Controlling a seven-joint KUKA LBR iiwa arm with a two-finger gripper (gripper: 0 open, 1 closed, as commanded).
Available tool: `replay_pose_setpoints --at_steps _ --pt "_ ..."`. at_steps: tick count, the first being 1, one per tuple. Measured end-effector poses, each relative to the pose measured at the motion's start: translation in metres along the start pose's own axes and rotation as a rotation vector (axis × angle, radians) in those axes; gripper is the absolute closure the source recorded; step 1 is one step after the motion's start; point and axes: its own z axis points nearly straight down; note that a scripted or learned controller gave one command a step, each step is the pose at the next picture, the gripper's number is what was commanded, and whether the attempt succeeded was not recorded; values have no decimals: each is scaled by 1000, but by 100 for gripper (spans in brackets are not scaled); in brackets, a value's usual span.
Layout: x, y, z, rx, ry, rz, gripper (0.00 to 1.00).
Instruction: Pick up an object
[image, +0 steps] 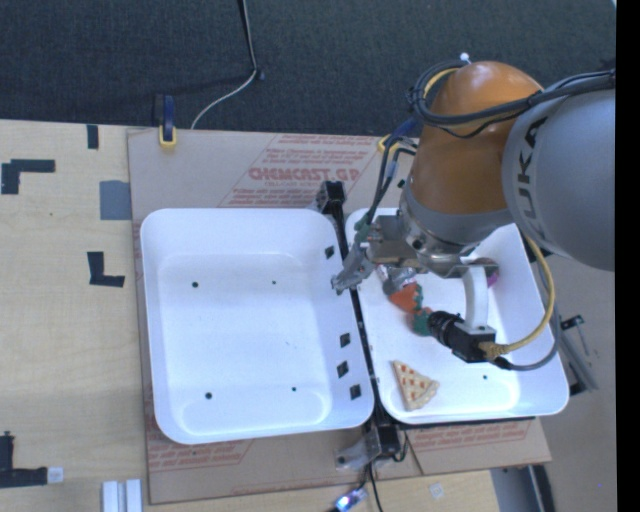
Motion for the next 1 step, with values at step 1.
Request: replay_pose_setpoints --at_steps 1 --pt "52 20 -81 -16 3 -5 100"
